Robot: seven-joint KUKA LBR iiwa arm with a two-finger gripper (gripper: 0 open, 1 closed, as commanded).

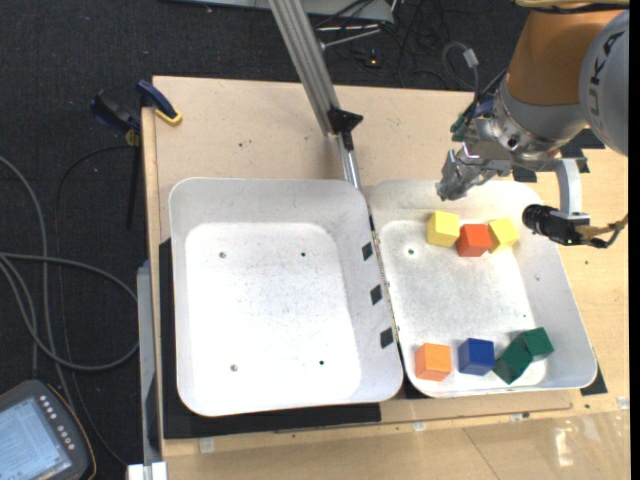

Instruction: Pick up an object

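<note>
My gripper (452, 188) hangs over the far edge of the right bin (480, 288), just above and beside a yellow block (443, 229). An orange-red block (474, 239) and a second yellow block (504, 232) lie close to the right of it. At the bin's near edge sit an orange block (433, 360), a blue block (478, 356) and two dark green blocks (524, 353). I see nothing between the fingers.
The left bin (265, 293) lies beside the right one. A slanted metal pole (310, 63) rises behind the bins. Clamps (135, 113) sit at the bench's far left corner. A black cable fitting (555, 223) hangs at the right bin's far right.
</note>
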